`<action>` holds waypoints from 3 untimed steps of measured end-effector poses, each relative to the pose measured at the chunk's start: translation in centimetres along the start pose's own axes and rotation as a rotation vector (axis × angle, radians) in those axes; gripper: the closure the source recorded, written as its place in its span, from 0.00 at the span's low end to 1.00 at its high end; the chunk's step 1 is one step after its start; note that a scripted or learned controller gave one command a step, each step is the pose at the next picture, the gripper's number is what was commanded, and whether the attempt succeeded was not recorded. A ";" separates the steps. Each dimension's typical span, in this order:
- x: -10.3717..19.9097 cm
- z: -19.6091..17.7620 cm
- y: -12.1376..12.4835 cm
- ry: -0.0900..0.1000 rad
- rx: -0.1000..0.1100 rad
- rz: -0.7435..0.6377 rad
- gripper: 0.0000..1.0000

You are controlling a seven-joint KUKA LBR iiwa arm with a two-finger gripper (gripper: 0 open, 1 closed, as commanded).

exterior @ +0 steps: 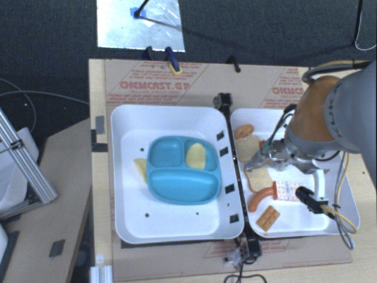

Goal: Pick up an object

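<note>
My gripper [257, 161] hangs low in the right bin [336, 226], near its left side. It sits between two pale bread slices, one [247, 145] just behind it and one [260, 180] just in front. A small orange-brown roll [244, 131] lies at the bin's back left. A red sausage [262, 197] and a waffle-patterned cracker [267, 218] lie toward the front. A red-and-white packet [285, 190] rests beside the sausage. Nothing shows between the gripper's tips.
The left bin [126, 217] holds a blue divided plate [179, 184] with a yellow piece [196, 155] in its upper right compartment. A pale yellow wedge [140, 168] lies against the plate's left edge. A black divider [231, 158] separates the bins. Yellow cable [347, 217] trails over the right bin.
</note>
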State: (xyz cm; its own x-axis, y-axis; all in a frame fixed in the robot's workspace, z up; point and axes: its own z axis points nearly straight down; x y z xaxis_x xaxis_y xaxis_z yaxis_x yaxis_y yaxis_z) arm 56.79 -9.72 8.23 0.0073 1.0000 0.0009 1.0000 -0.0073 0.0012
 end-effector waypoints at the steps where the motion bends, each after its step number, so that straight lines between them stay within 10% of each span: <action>1: -6.1 -0.5 4.0 -0.004 -0.008 -0.007 0.00; 2: 2.1 -10.8 3.5 0.000 -0.007 -0.018 0.00; 3: 0.2 -0.5 -1.5 0.001 0.008 -0.006 0.00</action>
State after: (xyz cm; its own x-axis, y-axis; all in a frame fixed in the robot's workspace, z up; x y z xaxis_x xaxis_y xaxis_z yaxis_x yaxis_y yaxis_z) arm 55.24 -9.47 8.74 0.0011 1.0000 0.0018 1.0000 -0.0011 -0.0068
